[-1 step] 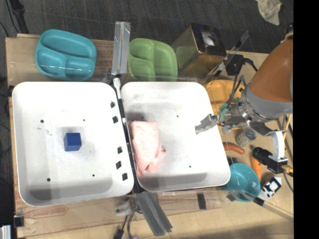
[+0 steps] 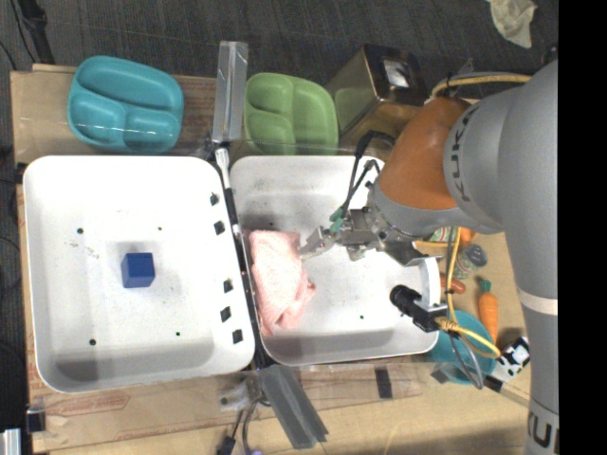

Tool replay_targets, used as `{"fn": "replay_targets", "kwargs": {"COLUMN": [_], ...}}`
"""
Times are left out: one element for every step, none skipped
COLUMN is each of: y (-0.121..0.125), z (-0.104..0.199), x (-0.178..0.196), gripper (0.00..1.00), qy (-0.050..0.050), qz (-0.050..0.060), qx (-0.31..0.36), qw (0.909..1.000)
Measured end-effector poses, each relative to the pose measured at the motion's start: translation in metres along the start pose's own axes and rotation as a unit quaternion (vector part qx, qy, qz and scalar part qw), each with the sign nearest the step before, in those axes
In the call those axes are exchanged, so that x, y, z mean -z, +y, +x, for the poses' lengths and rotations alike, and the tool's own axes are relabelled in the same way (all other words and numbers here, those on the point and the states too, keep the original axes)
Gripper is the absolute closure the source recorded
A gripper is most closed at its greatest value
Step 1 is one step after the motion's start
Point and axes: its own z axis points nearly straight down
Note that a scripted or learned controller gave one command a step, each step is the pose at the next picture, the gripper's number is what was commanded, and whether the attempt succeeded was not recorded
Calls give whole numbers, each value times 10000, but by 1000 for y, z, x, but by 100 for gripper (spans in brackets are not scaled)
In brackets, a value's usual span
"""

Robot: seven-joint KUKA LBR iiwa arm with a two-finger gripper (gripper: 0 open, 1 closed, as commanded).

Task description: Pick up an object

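Wooden bench under two white bins [image 2: 57,188]. Your gripper [image 2: 318,242] hangs low in the right bin, whether clenched or released you cannot tell. Just left of it, touching or nearly so, lies a pink cloth [image 2: 277,275]: likely soft, light, floppy; pinch a raised fold. A blue cube [image 2: 138,269] sits in the left bin.

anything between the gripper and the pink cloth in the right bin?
Nothing visible. The gripper is low in the right bin, right at the upper right edge of the pink cloth, with no other object between them. The blue cube sits apart in the left bin.
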Motion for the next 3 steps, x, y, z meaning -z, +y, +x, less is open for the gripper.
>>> {"fn": "replay_targets", "kwargs": {"y": [-4, 53, 118], "z": [9, 32, 32], "x": [-59, -57, -59], "gripper": [0, 0, 0], "qy": [-10, -22, -25], "qz": [-81, -55, -52], "qx": [392, 856, 1038], "qw": [9992, 9963, 9946]}}
